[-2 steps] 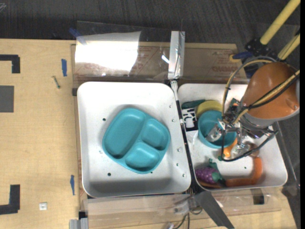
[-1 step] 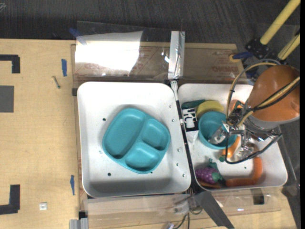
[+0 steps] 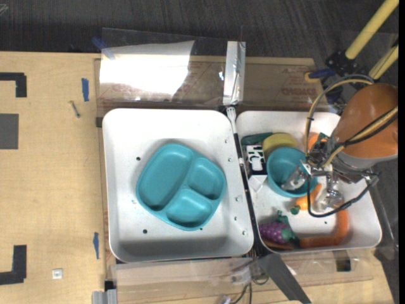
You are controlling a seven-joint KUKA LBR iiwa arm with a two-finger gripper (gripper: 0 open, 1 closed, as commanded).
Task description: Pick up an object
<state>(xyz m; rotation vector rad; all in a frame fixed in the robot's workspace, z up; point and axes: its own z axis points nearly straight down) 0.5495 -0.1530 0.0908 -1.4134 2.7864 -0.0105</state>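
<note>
The right bin [image 3: 373, 223] holds a teal cup [image 3: 281, 166] with a yellow object [image 3: 278, 142] behind it. A black-and-white packet [image 3: 254, 158] lies to the cup's left. A purple bunch of grapes [image 3: 276, 231] and an orange carrot-like piece [image 3: 332, 232] lie near the front wall. My gripper [image 3: 310, 190] is low in this bin, at the cup's right rim, under the orange band of the arm [image 3: 373, 128]. Part of the cup and a small orange item are hidden by it.
The left bin [image 3: 120, 170] carries a teal divided plate [image 3: 181, 185] at its middle. A metal divider [image 3: 234, 75] and clear sheeting stand behind the bins. Cables loop around the wrist. Yellow poles cross the top right corner.
</note>
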